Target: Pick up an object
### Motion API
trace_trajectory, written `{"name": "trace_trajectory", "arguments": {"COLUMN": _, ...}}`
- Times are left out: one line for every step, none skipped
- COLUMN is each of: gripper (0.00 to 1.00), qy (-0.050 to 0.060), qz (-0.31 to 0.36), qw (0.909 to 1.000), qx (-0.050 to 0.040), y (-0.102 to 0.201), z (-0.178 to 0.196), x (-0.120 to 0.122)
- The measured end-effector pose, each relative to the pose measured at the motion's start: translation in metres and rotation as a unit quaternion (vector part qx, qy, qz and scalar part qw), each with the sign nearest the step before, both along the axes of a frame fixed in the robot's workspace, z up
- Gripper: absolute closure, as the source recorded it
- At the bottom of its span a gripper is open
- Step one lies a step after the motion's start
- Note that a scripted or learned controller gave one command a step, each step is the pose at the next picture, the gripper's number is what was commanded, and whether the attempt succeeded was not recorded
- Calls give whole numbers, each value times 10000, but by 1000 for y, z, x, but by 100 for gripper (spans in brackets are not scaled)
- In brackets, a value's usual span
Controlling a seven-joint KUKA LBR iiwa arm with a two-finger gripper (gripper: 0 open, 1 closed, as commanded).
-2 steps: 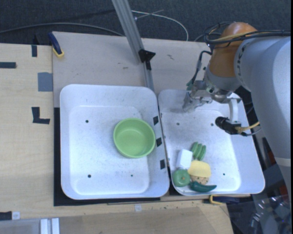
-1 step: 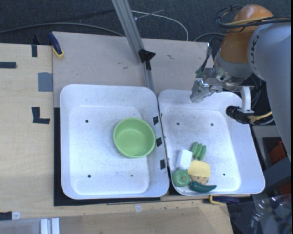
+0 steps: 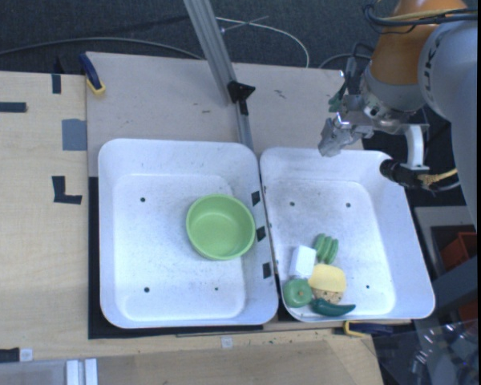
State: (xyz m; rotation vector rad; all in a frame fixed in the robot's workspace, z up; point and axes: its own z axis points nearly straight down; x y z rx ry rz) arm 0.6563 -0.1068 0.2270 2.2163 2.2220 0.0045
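A green bowl sits in the left bin. At the front of the right bin lie a white block, a green ridged piece, a yellow piece, a green round fruit and a dark green pepper, all clustered together. My gripper hangs above the right bin's back edge, far behind that cluster, and nothing is seen in it.
A slanted metal pole with a black clamp rises behind the bins. Cables run over the dark floor at the back. A blue and yellow clamp sits at the board's back left corner. Black tape marks lie on the wooden bench at the left.
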Motion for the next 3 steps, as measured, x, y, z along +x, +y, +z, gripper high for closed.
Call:
{"name": "trace_trajectory", "arguments": {"gripper": 100, "qy": 1, "qz": -3, "qw": 10000, "qx": -1, "y": 0, "z": 46, "x": 1}}
{"name": "trace_trajectory", "arguments": {"gripper": 100, "qy": 44, "qz": 3, "qw": 10000, "qx": 2, "y": 39, "z": 26, "x": -30}}
{"name": "trace_trajectory", "arguments": {"gripper": 100, "qy": 37, "qz": 12, "qw": 10000, "qx": 7, "y": 82, "z": 30, "x": -60}}
